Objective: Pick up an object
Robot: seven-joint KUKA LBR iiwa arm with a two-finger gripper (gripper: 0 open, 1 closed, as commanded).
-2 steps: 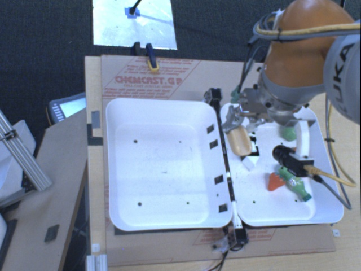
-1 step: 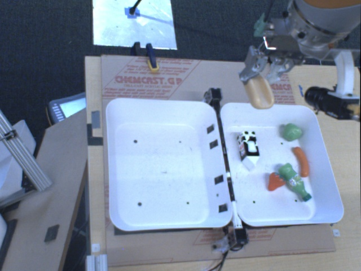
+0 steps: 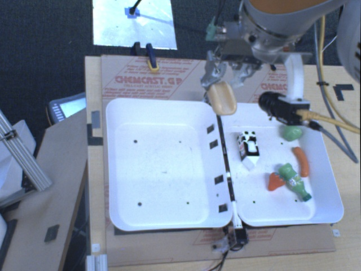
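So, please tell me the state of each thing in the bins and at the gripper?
gripper: raised above the bins' far edge, tan piece just beneath it.
tan piece: lifted.
black-and-white block: lying in the right bin.
green bottle: on its side.
orange carrot: lying flat.

My surface (image 3: 93, 168) is pale wood, and a cardboard sheet (image 3: 169, 78) printed in red letters lies flat on it. On that sheet two shallow white bins sit side by side, their inner rims touching: the left bin (image 3: 113, 168) and the right bin (image 3: 330, 208). At the far edge a blue and yellow clamp (image 3: 151, 58) grips the cardboard. A small cable plug (image 3: 231, 241) rests at the near edge, between the bins.
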